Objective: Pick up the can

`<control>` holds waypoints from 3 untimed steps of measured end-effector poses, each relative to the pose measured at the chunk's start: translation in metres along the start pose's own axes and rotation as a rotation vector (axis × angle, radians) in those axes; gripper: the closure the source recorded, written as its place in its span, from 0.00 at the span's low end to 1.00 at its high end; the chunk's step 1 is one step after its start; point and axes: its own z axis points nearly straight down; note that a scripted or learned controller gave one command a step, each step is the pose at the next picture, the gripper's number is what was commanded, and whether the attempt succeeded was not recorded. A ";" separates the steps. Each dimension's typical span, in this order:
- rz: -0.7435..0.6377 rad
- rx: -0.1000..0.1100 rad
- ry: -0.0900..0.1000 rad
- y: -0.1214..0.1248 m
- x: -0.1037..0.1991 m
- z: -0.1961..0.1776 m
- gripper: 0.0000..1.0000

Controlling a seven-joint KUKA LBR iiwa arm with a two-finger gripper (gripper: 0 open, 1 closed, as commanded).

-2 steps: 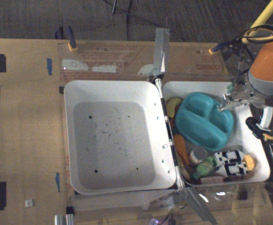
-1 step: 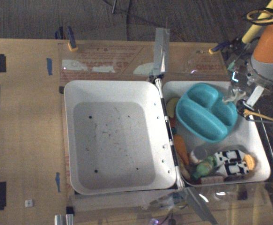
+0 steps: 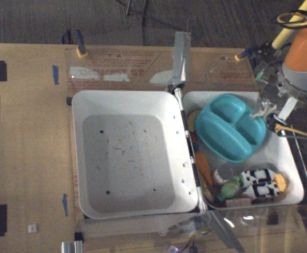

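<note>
Camera view: gripper — finger state cannot be told — over right bin; it should clear the teal tray — no can identifiable.

Grey arm, orange band above wrist, yellow cable looped alongside, pale metallic claw.

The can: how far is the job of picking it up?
Done: nothing that I can see. In hand: the end effector sits over the right bin, at the edge of the teal tray, with no object visibly in it. Left: the whole pick; I cannot identify a can among the cluttered things.
</note>
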 end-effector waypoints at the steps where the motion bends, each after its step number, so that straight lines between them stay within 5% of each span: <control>1: 0.043 -0.029 0.011 0.013 -0.003 -0.026 1.00; 2: 0.489 -0.001 0.004 0.005 -0.003 -0.049 1.00; 3: 0.407 -0.050 0.028 0.003 -0.013 -0.179 1.00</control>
